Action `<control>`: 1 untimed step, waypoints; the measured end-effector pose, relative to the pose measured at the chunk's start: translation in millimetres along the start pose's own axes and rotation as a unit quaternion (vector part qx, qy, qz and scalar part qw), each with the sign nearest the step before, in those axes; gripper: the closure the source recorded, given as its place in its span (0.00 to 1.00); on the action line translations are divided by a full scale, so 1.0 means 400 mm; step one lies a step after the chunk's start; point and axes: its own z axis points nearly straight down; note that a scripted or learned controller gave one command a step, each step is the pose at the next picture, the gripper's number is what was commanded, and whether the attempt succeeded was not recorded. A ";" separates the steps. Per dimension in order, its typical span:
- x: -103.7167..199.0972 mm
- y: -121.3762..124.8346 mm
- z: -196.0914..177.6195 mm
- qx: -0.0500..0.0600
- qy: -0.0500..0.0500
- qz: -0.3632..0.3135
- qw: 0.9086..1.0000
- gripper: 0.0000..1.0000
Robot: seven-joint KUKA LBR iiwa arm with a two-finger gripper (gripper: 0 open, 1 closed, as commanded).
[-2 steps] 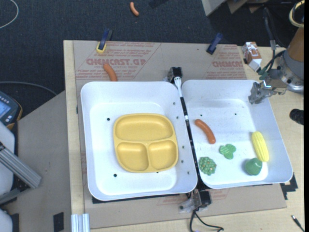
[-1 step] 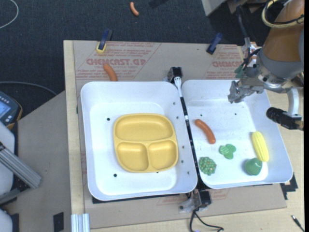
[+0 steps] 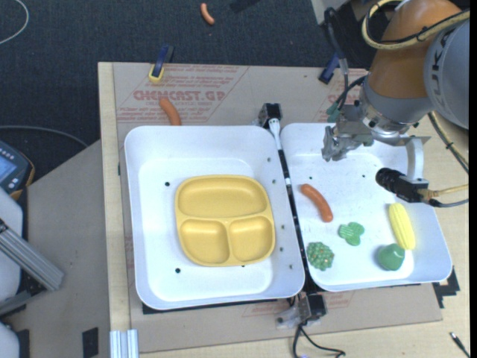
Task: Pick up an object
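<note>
Gripper (image 3: 337, 149): hangs over the far part of the right bin (image 3: 440, 263); fingers small and dark against the wrist, so whether they are spread or closed cannot be told. Nothing is seen between them.

Arm (image 3: 406, 58): grey with orange band, cut off at the right and top edges.

Items in the right bin, all nearer the camera than the gripper:
- orange sausage (image 3: 317, 202), just below the gripper, apart from it, lying at a slant;
- light green piece (image 3: 352, 233), shape hard to make out;
- dark green knobbly piece (image 3: 320, 255), near the front left corner;
- yellow corn cob (image 3: 402, 225), to the gripper's right;
- green rounded piece (image 3: 390, 257), touching or just beside the corn's near end.

Left bin (image 3: 141, 200), to the gripper's left: yellow three-compartment tray (image 3: 223, 219).

Cardboard sheet (image 3: 216, 88) beyond the bins: red print, partly legible, reads roughly "CHEMCAST G.P."; smaller lines unreadable. A second orange sausage (image 3: 171, 111) lies on it.
</note>
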 end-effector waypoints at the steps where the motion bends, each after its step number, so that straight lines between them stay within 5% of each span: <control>1: 0.118 0.028 0.014 -0.002 -0.001 0.001 1.000 1.00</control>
